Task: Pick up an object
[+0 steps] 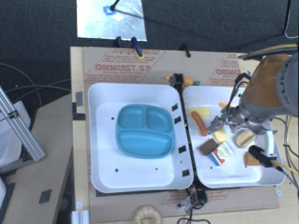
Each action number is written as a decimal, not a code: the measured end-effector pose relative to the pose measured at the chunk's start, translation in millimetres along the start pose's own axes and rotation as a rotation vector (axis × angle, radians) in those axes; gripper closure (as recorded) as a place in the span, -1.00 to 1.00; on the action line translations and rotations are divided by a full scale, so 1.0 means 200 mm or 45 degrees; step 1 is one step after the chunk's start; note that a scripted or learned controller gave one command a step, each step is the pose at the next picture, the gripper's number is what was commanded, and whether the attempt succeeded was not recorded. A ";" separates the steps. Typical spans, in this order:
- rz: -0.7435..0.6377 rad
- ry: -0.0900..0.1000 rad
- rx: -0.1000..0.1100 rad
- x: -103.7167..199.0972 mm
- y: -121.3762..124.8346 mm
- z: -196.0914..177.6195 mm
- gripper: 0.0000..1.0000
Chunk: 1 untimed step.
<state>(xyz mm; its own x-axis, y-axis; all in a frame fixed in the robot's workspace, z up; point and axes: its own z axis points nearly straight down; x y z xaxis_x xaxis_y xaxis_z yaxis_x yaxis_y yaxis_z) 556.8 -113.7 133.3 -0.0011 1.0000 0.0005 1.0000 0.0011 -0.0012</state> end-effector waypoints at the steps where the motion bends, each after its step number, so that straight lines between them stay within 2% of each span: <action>1: 0.000 0.000 0.002 0.00 0.00 0.26 -1.00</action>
